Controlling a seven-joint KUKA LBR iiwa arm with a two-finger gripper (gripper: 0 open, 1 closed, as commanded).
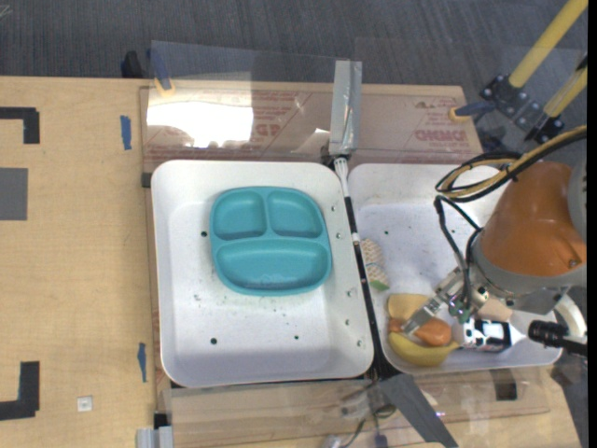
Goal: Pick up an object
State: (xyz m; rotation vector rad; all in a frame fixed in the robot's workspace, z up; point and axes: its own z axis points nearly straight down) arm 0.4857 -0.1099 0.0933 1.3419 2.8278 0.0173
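In the right bin, near its front edge: the gripper, low over a small heap of toy food. Metal fingers pointing down and to the left, spread only a little, tips set close above an orange piece. Not possible to tell if anything is really between them; tips and orange piece seem touching or almost touching. Just under and around the orange piece: a yellow banana-like piece, curved along the front wall of the bin. Right behind these, a pale yellow piece, touching them. Further left, beside the wall between the bins, a small beige ribbed object, apart from the heap.

Above the gripper: the orange band of the arm, wide and covering much of the right part of the bin, with black cables looping beside it.

In the left bin: a turquoise plate with three compartments, lying flat near the middle, slightly toward the back. Dark small specks on the white floor of both bins.

Behind the bins: a clear plastic sheet over brown cardboard. On the left: a wooden bench.
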